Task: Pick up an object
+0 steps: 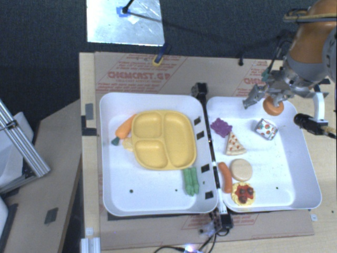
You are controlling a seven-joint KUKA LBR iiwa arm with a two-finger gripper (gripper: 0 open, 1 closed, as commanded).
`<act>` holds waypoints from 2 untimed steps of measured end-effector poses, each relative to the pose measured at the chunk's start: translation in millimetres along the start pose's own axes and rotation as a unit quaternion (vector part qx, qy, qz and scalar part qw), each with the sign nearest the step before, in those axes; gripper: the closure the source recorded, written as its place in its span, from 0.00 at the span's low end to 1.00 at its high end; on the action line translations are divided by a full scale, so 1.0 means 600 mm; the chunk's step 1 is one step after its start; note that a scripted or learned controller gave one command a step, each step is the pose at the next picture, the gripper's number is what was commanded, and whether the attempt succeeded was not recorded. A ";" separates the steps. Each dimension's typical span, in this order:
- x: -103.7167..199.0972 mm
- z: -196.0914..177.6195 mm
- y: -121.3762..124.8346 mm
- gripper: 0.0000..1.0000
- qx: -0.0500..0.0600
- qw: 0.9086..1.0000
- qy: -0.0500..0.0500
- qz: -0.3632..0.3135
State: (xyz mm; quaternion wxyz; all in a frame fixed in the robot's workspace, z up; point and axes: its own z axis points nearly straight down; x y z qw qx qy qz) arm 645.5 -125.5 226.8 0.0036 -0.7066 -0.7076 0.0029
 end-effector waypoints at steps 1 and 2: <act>0.000 -0.010 0.004 0.00 -0.005 1.000 -0.001 -0.001; -0.008 0.087 0.014 0.00 -0.003 1.000 0.000 0.000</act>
